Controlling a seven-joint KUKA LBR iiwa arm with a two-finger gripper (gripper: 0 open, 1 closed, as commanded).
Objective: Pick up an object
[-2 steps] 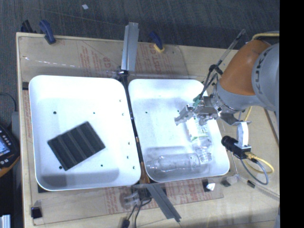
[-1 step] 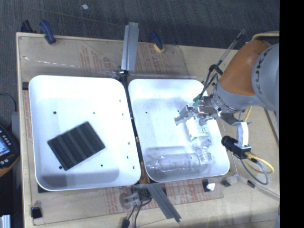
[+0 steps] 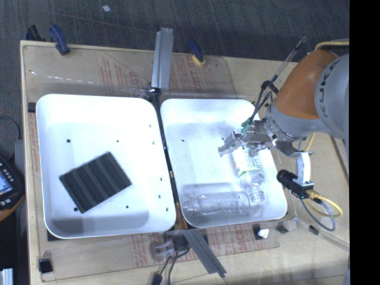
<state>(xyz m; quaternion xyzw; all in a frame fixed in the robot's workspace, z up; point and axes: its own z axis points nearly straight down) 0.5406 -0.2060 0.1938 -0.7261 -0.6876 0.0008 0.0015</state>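
Claw (image 3: pixel 238 142) low over right bin (image 3: pixel 196 114), right-centre; whether it's open or closed, cannot tell, metal parts blur together. Small clear bottle (image 3: pixel 248 170) lies just below the claw, running toward the bin's near right corner; contact with the claw unclear. Bigger clear bottle (image 3: pixel 217 203) lies on its side along the bin's near wall, its right end meeting the small one. Arm (image 3: pixel 309 97) comes in from the right, orange band up top. Left bin (image 3: pixel 59 111) holds a dark ribbed flat panel (image 3: pixel 95 181), lower left, skewed. Both bins sit on the surface (image 3: pixel 89 64).
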